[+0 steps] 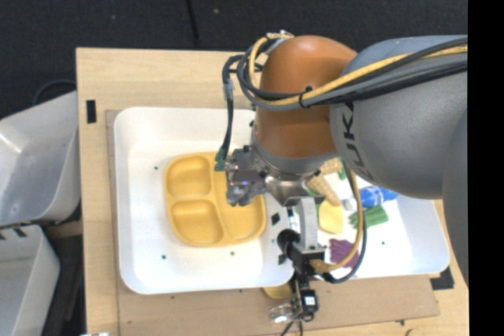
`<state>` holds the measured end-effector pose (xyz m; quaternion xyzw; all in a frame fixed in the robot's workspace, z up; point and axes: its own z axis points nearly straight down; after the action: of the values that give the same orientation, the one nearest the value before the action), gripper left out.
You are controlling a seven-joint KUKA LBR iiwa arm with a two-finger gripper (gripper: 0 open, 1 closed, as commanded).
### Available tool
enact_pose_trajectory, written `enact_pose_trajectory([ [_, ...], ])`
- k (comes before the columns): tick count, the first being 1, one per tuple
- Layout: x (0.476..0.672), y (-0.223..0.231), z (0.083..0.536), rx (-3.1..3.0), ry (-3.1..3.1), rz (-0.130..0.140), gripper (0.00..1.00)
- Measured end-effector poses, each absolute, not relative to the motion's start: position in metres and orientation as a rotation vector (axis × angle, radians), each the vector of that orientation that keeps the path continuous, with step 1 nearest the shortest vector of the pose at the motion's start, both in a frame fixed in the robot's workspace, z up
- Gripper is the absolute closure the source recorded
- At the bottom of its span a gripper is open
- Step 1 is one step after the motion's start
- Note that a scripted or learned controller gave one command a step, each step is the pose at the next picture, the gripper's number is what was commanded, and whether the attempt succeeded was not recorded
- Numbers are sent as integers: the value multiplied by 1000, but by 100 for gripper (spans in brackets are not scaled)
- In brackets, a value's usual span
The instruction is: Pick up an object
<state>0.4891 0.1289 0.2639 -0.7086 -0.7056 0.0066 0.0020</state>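
Beneath the orange wrist band, the gripper (246,186) hangs low over the left white bin (142,248), right at the upper right corner of the yellow divided tray (193,201); whether it is spread or closed cannot be told from this slanted look down. Left of the gripper the tray's compartments lie bare, and beyond them open white floor runs to the bin's left wall. Right of the gripper, in the right bin (417,248), small objects crowd together: a purple piece (342,250), a pale yellow piece (331,218), a blue item (376,197) partly hidden under the arm.
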Motion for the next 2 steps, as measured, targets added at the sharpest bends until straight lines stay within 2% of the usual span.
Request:
enact_pose_trajectory([
  [1, 492, 94, 458, -2227, -2228, -14, 100],
  [2, 491, 37, 413, -2226, -2216, 11, 100],
])
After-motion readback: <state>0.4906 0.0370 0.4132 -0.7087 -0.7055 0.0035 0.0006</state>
